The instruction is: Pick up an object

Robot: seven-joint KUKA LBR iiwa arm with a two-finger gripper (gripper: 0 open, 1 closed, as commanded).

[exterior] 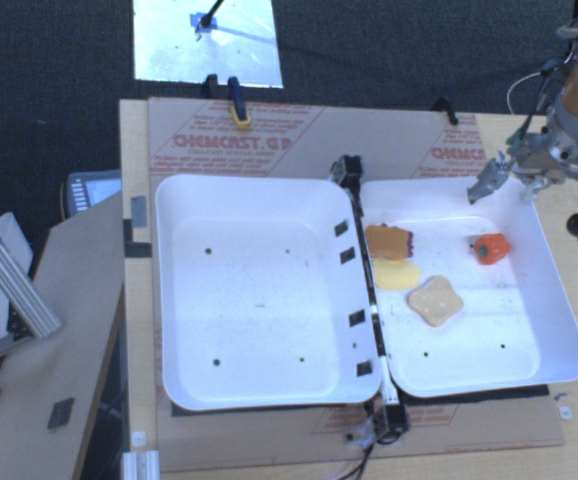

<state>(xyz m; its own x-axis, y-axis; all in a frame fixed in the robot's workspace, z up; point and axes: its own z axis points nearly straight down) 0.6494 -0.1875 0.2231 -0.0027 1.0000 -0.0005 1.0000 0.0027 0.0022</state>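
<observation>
1. Two white bins stand side by side on the bench; the left bin (259, 298) is the first one from the left, and I see only small dark dots on its floor.
2. Next comes the right bin (529, 353), and all candidates for the pick lie in it.
3. Close to the divider lies an orange-brown piece (389, 240) with a purple edge. It looks like a light toy food, probably soft. Just below it, touching or almost touching, is a pale yellow flat piece (397, 276); it seems thin and hard to get fingers under.
4. A little to the right lies a beige lobed piece (435, 300), thicker, maybe foam or plastic. I judge a grip across its narrow waist would be good.
5. Further right, apart from the others, is a small red-orange object (489, 249) like a pepper. It looks light, rounded and maybe slippery; it should be taken across its middle.
6. At the far right, the gripper (509, 180) hangs over the back rim of the right bin, holding nothing. Its fingers appear spread apart.
</observation>
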